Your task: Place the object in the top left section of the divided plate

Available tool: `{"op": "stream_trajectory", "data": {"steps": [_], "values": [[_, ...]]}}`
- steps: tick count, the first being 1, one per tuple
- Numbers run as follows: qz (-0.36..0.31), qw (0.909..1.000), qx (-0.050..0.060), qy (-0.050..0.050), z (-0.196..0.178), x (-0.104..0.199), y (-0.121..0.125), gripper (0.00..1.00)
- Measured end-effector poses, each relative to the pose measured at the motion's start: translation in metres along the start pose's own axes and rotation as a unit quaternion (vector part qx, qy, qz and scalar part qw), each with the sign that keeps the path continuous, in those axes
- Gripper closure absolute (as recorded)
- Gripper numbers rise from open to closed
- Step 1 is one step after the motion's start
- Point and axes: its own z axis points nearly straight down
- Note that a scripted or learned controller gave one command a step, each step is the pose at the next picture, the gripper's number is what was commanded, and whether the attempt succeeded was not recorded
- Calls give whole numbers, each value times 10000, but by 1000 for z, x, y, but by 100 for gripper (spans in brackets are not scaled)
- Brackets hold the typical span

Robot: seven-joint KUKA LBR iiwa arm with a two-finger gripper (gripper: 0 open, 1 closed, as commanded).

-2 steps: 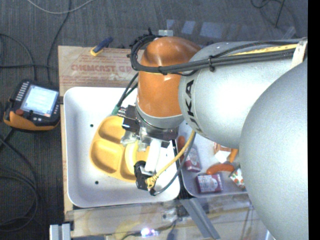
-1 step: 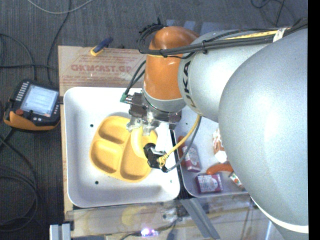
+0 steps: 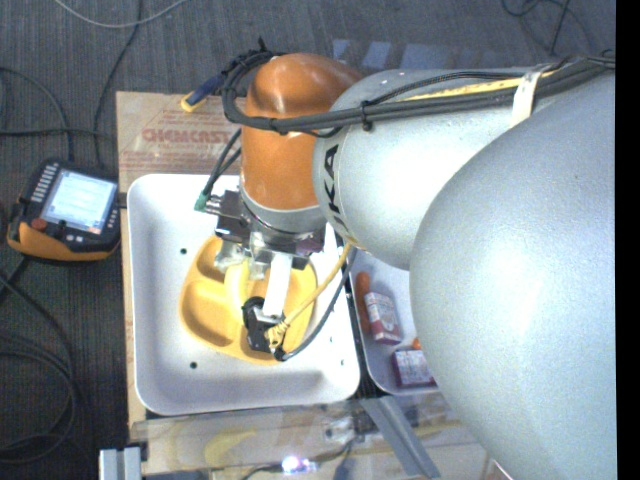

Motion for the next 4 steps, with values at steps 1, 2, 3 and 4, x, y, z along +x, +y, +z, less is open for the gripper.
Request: {"op": "stream_trajectory", "data": {"steps": [1,2,3,4], "values": [[-511,9987,-3,-6,12,14,-42,100],[-153,9999,-27,-13,-89,13,-41,100],[-449,9990,7,0,30,-30,-31,100],[-771,9970,-15,-7,-38,-32,21,100]]}}
